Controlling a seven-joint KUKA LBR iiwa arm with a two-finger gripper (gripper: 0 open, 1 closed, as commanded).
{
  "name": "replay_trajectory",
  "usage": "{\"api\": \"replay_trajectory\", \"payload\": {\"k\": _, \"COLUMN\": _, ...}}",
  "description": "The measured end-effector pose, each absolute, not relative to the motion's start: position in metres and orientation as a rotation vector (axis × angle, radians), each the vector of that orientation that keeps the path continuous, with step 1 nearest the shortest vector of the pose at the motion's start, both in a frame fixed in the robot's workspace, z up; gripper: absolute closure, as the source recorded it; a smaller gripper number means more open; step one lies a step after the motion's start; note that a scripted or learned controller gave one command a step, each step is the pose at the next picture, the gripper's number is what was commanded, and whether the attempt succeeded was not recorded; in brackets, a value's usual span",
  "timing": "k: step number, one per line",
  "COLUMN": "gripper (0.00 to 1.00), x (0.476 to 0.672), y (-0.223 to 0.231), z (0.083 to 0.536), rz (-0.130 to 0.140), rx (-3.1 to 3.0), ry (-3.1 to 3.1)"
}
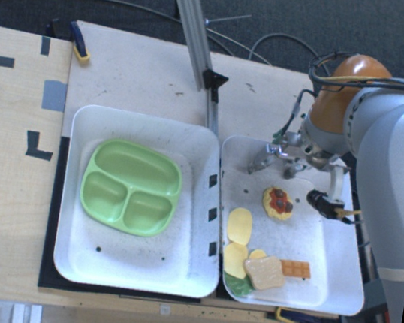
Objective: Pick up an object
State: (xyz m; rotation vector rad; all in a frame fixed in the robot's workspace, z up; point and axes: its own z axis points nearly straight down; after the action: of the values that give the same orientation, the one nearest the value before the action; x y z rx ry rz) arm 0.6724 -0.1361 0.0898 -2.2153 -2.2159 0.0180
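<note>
Since the task names no particular object, the likeliest target is judged to be the small round toy pastry with red topping (278,203), which lies by itself in the upper middle of the right bin (333,292), apart from the other pieces and nearest the gripper (282,158). Free floor is left around it on every side, so it could be approached from above without anything else being disturbed. The gripper is seen near the bin's far edge, just beyond the pastry and not touching it; nothing is seen held in it, and whether it is wide or narrow cannot be told from this slanted view. No pick is judged to have been made yet.

Toward the bin's near-left corner a cluster is found: two pale yellow oval slices (239,226), a tan bread slice (266,273) resting partly over a green leaf piece (238,284), and a small orange cracker (295,270) just beside the bread. Because these pieces touch or overlap, a clean grasp there is judged harder.

In the left bin (66,249) a green divided plate (132,188) is laid flat near the middle. Both bins are carried side by side on the bench (4,164), and a metal rail (196,30) crosses the far edge above them.
</note>
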Motion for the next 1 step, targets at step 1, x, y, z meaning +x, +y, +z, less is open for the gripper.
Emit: {"api": "replay_trajectory", "payload": {"k": 1, "gripper": 1.0, "x": 0.6719, "y": -0.1357, "z": 0.0994, "rz": 0.019, "rx": -2.214, "ry": -2.217}}
